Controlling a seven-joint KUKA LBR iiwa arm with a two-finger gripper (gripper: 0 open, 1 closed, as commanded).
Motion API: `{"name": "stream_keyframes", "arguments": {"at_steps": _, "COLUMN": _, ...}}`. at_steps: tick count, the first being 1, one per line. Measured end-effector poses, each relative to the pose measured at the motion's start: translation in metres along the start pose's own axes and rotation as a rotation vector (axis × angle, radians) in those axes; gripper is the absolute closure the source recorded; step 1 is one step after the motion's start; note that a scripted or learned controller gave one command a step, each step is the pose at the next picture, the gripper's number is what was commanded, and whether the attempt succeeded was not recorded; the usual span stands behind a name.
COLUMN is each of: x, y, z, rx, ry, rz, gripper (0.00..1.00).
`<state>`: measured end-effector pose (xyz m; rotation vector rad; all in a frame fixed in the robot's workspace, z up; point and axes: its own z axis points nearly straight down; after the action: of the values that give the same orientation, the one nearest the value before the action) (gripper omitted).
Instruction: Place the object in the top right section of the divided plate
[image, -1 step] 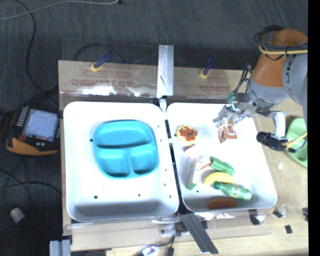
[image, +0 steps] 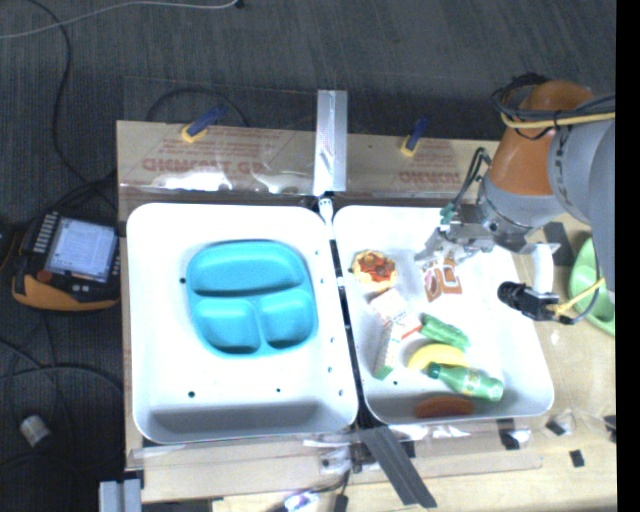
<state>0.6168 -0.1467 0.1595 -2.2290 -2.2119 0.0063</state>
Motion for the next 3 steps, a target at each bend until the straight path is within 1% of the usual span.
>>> {"name": "stream_keyframes", "arguments": {"at_steps": 1, "x": 0.000, "y": 0.000, "z": 0.000, "rx": -0.001, "ry": 0.001, "rz": 0.000, "gripper": 0.00}}
{"name": "stream_keyframes", "arguments": {"at_steps": 2, "x": 0.080, "y": -0.033, "z": -0.043, "rx": 0.001, "ry": 0.004, "rz": 0.150, "gripper": 0.00}}
{"name": "stream_keyframes", "arguments": {"at_steps": 3, "x": 0.156, "y": -0.071, "z": -0.052, "rx": 0.000, "ry": 0.002, "rz": 0.097, "gripper": 0.00}}
